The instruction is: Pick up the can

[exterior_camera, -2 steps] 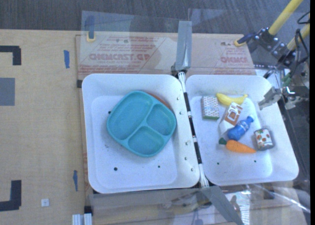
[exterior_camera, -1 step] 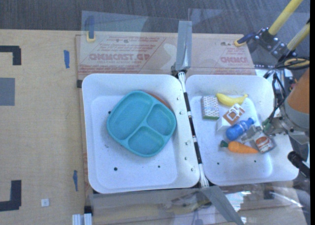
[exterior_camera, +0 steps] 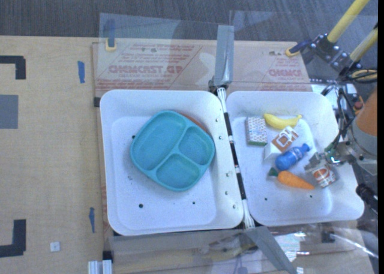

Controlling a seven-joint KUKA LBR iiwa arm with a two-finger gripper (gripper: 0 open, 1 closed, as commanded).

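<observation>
The can (exterior_camera: 324, 176) is small, white with a red-orange label, and lies near the right side of the right bin (exterior_camera: 300, 210), just right of the carrot's tip. My gripper (exterior_camera: 323, 161) hangs directly above and slightly behind the can, very close to it, with the arm reaching in from the right edge. Whether it touches the can is not visible from this angle.
Crowded beside the can are an orange carrot (exterior_camera: 294, 180), a blue bottle (exterior_camera: 292, 157), a small carton (exterior_camera: 284, 140), a banana (exterior_camera: 281, 120) and a patterned box (exterior_camera: 257, 130). The left bin (exterior_camera: 120, 207) holds a teal divided plate (exterior_camera: 173, 150). Yellow poles stand at the top right.
</observation>
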